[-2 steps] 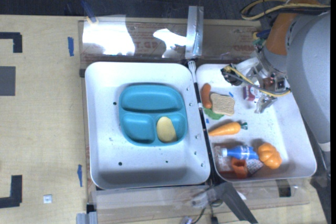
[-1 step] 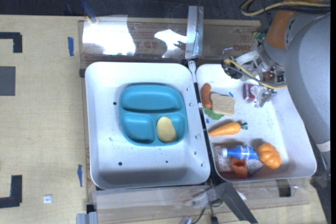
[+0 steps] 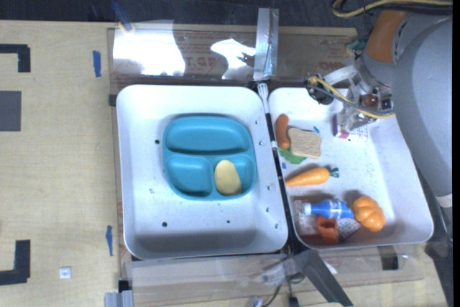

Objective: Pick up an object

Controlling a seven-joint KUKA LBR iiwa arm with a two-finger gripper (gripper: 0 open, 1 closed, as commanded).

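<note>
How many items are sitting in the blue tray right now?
1: a yellow potato-like piece lies in the lower right compartment of the blue tray, in the left bin. Nothing looks hidden there.

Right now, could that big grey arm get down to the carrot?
Probably yes. The carrot lies uncovered in the right bin, apart from the bread, and the gripper hovers nearby.

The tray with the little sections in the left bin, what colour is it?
Blue: the sectioned tray shows clearly in the camera view, with a yellow piece in it.
</note>
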